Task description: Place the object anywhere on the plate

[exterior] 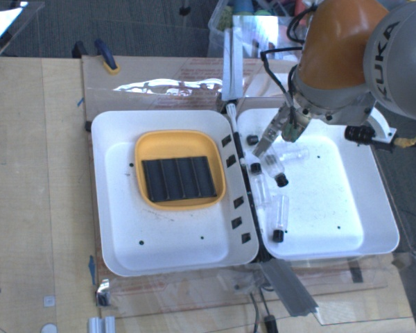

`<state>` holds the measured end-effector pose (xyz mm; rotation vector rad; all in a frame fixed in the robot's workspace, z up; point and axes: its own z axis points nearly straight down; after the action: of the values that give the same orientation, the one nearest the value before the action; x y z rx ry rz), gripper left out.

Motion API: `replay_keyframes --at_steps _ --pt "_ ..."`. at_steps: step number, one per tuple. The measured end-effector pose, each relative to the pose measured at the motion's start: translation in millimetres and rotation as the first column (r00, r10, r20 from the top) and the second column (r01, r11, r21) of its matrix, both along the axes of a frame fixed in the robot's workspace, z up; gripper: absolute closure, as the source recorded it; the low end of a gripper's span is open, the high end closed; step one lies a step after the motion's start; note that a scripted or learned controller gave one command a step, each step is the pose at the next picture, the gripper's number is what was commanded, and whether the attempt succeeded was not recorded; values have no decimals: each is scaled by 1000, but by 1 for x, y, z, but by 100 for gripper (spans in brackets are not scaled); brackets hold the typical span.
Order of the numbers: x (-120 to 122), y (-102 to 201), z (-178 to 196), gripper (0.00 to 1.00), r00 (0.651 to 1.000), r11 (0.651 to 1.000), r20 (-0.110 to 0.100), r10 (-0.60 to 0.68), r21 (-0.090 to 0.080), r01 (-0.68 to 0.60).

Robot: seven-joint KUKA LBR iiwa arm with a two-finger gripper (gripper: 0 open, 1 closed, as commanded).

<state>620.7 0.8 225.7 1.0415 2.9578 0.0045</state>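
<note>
**Gripper low over the right bin**

I see the gripper (263, 146) at the right bin's (347, 234) upper left, near clear vials (281, 214). Finger state: I cannot tell. The yellow plate (147, 149) sits in the left bin (118, 241), holding a dark ribbed block (179, 178).

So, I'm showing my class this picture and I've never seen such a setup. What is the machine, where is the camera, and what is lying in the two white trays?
The machine is a robot arm, grey with an orange band, reaching in from the right. At its end is a gripper with two fingers for picking things up. The one camera is fixed above the bench and looks down at a slant.

The left bin holds a yellow plate with a dark ribbed block lying on it. The right bin holds a few clear tubes with black caps, scattered near its left side. The gripper hangs low over those tubes. Whether it holds one is too unclear to tell.
</note>
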Motion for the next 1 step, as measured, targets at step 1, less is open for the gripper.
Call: replay_keyframes --at_steps 1 --pt "0 0 0 0 1000 1000 0 0 0 0"
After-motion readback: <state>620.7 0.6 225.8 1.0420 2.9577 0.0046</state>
